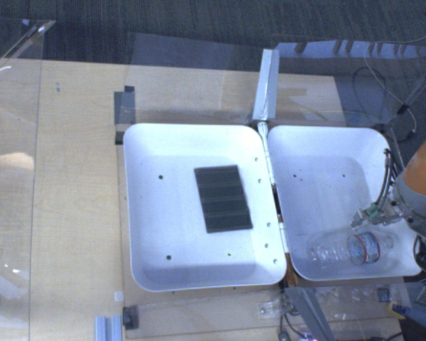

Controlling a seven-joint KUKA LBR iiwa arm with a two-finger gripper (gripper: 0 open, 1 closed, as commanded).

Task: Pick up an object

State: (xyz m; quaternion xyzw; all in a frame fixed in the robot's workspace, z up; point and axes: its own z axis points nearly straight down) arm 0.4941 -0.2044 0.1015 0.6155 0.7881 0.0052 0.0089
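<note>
A pale wooden bench [64, 190] fills most of the view, with dark grey carpet [199, 6] beyond its far edge and a clear plastic sheet [14, 155] laid over its left part. Two shallow white plastic bins sit side by side on it, touching along their inner rims. A grey metal upright [265, 84] stands behind the seam between them. Loose cables [405, 69] trail at the far right.

The left bin [149, 190] holds a flat dark grey ribbed rectangular pad [223, 198], lying near the middle with its long axis running from far to near, slightly slanted.

The right bin [319, 155] holds a clear plastic bottle with a blue and orange label band [344, 249], lying on its side in the near right corner. Its long axis runs roughly left to right, tilted slightly; which end is the neck cannot be made out through the clear plastic.

The grey arm with its orange band [420, 183] enters at the right edge. The two-finger gripper [373, 215] hangs just above and beside the bottle's right end, close to the label. Whether the jaws are spread or pressed together cannot be told, and nothing is seen between them.
</note>
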